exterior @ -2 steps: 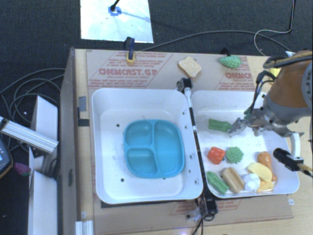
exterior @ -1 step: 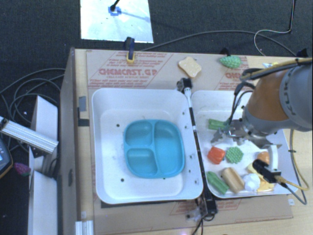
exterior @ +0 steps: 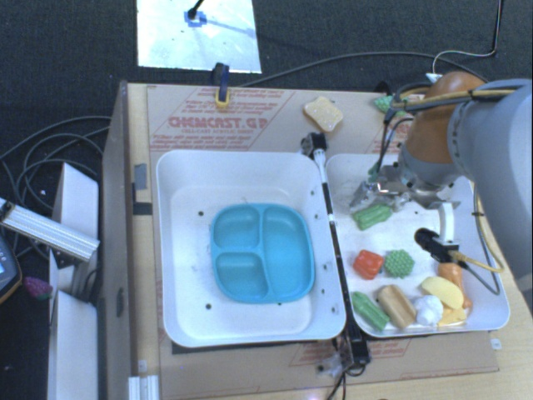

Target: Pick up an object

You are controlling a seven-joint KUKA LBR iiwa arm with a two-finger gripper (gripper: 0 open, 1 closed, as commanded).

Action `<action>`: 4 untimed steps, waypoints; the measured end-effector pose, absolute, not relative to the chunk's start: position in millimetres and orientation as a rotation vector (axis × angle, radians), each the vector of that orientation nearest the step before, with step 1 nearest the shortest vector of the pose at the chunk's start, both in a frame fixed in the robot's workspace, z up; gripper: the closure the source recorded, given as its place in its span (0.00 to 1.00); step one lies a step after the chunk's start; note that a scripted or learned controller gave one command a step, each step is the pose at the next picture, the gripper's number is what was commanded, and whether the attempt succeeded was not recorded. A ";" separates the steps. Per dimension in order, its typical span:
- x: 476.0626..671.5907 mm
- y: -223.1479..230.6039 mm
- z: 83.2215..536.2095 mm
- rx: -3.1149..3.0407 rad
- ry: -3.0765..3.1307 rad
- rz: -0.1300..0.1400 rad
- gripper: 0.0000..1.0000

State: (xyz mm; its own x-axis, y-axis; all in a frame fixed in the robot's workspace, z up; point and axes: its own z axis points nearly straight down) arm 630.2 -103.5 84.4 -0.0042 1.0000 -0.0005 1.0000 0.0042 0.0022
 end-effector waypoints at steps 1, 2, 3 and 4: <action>610.1 -90.1 87.3 2.218 2.223 0.002 0.00; 594.1 -138.1 93.9 2.218 2.222 0.000 0.00; 595.1 -137.7 104.8 2.215 2.223 0.002 1.00; 595.1 -137.7 104.6 2.216 2.223 0.003 0.00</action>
